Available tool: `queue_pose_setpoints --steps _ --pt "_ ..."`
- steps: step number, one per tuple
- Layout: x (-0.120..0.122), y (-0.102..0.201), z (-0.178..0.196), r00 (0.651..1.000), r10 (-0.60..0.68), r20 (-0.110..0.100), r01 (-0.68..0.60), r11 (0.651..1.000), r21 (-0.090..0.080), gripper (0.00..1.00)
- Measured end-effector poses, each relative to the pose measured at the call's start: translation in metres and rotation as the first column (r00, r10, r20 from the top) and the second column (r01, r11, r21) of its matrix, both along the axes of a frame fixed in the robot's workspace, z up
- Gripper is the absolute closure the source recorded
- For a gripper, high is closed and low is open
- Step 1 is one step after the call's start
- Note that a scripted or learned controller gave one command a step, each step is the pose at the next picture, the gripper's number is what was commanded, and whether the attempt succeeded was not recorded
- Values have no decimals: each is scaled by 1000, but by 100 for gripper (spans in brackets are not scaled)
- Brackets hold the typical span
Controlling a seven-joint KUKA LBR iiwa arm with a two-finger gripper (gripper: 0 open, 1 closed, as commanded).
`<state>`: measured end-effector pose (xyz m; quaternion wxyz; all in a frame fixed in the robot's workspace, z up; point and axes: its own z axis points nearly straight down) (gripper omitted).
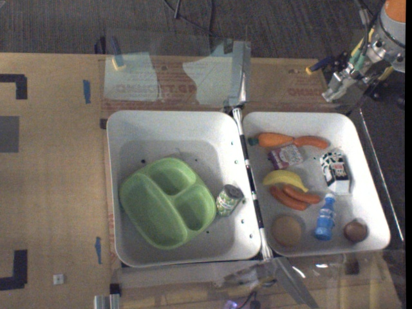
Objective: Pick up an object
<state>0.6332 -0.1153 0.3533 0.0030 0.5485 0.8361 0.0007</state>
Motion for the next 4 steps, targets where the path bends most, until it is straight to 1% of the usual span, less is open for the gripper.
queue_pose_setpoints --steps 1,2,3,4 --pt "-19 8 -160 1000 8 -4 -8 1000 2 100" --pt "7 -58 7 1000 24 0 -24 1000 0 100" --pt "-38 26 -68 999 44 -4 -44 999 2 100" --pt "-25 14 -41 1000 -17 1 17 1000 0 100"
